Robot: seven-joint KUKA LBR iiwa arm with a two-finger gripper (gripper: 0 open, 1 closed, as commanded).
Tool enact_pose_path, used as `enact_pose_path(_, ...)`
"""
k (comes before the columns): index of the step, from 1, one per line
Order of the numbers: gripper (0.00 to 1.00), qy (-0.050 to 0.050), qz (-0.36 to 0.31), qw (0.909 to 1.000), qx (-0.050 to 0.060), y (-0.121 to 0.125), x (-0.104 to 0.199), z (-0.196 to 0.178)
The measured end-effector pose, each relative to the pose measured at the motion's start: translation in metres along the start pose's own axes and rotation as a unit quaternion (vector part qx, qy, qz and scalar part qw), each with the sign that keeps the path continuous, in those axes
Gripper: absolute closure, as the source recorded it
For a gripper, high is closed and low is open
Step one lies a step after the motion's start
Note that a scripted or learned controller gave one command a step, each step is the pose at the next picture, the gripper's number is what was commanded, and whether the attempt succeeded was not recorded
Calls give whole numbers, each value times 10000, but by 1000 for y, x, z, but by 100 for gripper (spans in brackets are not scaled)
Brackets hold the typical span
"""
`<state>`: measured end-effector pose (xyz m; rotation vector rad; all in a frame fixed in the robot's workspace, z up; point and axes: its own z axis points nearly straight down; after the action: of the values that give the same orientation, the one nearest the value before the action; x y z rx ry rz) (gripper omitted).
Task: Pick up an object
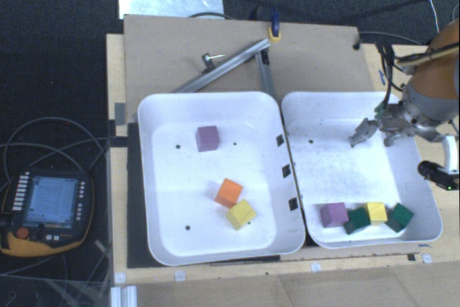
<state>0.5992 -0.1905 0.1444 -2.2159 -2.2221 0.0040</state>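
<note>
My gripper (376, 136) hangs over the upper right part of the right bin (338, 118), with its fingers spread open and nothing between them. Along that bin's front edge lies a row of cubes: a purple cube (333, 214), a dark green cube (356, 220), a yellow cube (376, 211) and a second green cube (400, 216). The row lies well in front of the gripper. The left bin (165, 118) holds a purple cube (207, 138) near its back, with an orange cube (229, 192) and a yellow cube (241, 214) touching each other near its front.
A metal bar (223, 62) lies slanted on the brown board behind the bins. A teach pendant (47, 208) with cables sits on the floor at the left. Black clips (287, 170) line the seam between the bins.
</note>
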Motion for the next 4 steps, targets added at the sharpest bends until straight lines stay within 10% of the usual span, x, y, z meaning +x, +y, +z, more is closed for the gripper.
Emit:
enact_pose_path(1, 0, 1, 1, 10000, -2, 0, 0, 52)
enact_pose_path(2, 100, -9, -9, 10000, -43, 2, 0, 37)
enact_pose_path(4, 100, -21, -9, 10000, -68, 9, -13, -86)
